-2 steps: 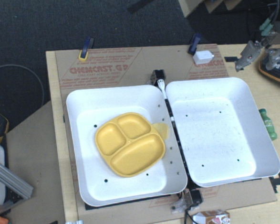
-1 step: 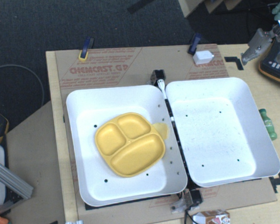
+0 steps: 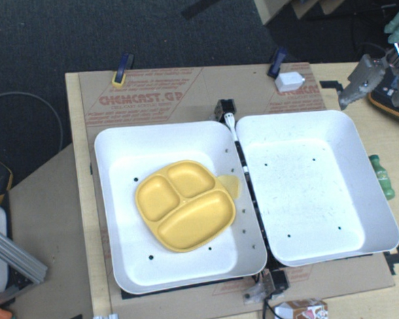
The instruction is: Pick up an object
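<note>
Tray [image 3: 185,205], yellow with 3 compartments, lies flat in the left bin [image 3: 114,151], long axis slanting from its left wall toward its front-right corner.

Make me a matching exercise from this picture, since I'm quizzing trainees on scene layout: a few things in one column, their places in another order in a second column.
Things:
1. yellow plastic divided plate
2. small white block
3. green object
4. yellow-tipped clamp

Places:
A. just outside the right bin's right rim
B. inside the left bin
C. far edge of the cardboard board, above the left bin
D. on the board, above the right bin's far rim

Pairs: 1-B, 2-D, 3-A, 4-C
</note>
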### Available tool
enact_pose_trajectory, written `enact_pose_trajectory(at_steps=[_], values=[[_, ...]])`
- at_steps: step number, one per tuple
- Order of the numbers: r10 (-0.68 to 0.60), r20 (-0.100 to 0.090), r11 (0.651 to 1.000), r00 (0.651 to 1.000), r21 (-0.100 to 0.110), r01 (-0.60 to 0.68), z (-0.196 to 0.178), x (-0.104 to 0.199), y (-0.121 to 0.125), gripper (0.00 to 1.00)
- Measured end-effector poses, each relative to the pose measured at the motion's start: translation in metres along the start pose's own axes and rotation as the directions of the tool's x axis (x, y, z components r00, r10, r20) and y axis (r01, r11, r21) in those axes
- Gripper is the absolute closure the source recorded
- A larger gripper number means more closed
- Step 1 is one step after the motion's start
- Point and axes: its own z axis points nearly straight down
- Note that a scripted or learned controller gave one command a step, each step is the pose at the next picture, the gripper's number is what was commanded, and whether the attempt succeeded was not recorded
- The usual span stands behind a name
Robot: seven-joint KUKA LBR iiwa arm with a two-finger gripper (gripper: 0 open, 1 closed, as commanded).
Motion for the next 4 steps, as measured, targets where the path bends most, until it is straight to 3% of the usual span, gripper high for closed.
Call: enact_pose_trajectory(at_steps=[1,2,3,4], values=[[0.004,0.002,1.0,1.0,0.001,-0.004,-0.008,-0.002,0.002,1.0],[0.007,0.001,1.0,1.0,0.02,-0.007,0.099,-0.005,0.0,1.0],[0.007,0.001,1.0,1.0,0.02,-0.007,0.193,-0.009,-0.002,1.0],[0.0,-0.002,1.0,1.0,0.013,0.0,0.196,0.054,0.0,1.0]])
